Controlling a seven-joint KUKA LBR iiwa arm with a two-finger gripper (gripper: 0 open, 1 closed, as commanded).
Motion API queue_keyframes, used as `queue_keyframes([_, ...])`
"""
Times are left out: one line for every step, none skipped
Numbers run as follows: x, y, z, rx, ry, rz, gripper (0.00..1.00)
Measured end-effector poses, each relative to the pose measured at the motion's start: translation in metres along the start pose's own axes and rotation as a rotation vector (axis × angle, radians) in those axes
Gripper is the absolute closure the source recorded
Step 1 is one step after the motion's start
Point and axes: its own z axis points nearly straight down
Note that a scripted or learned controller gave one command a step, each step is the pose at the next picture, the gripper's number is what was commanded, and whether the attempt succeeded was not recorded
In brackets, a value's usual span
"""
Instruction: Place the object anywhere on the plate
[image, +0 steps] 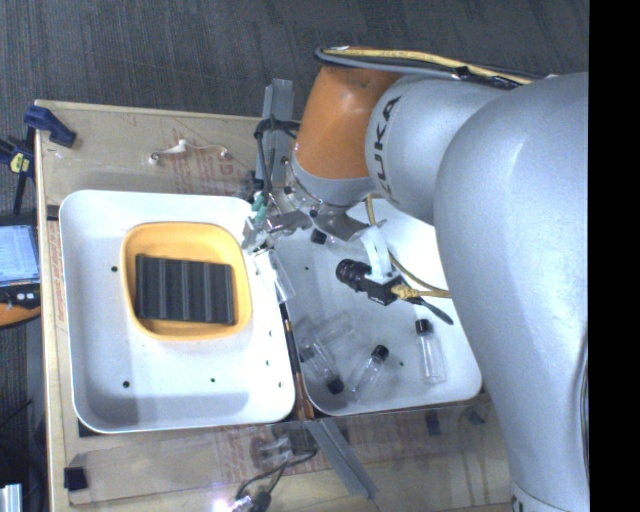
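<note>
A: Plate first, on the left: a yellow-orange rounded plastic plate (148, 240) lies in the left shallow white bin (90, 380), and a dark ribbed rectangular insert (186, 290) sits on its middle. Nothing else rests on it.

B: And the end effector?

A: The end effector (262, 228) is near the wall between the two bins, under the orange band of the grey arm (450, 140). It is too small and too cluttered there; I cannot tell how it is set or whether it carries anything.

B: Where is the object, then?

A: To the right, in the right shallow white bin (455, 385), I see several small clear plastic vials with dark caps (368, 368), lying close together near the front wall. I judge the object is one of them, so it is not yet on the plate.

B: What may go wrong?

A: The vials are round and smooth, so one could roll or slip away. They lie nearly touching, so two may be disturbed together. Also the middle wall is close to the end effector, and a low crossing could knock a vial off before the plate. The ribbed insert may let it roll off.
</note>
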Motion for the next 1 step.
queue_keyframes([-0.0003,-0.0001,-0.0001,0.0,0.0,0.001,0.0])
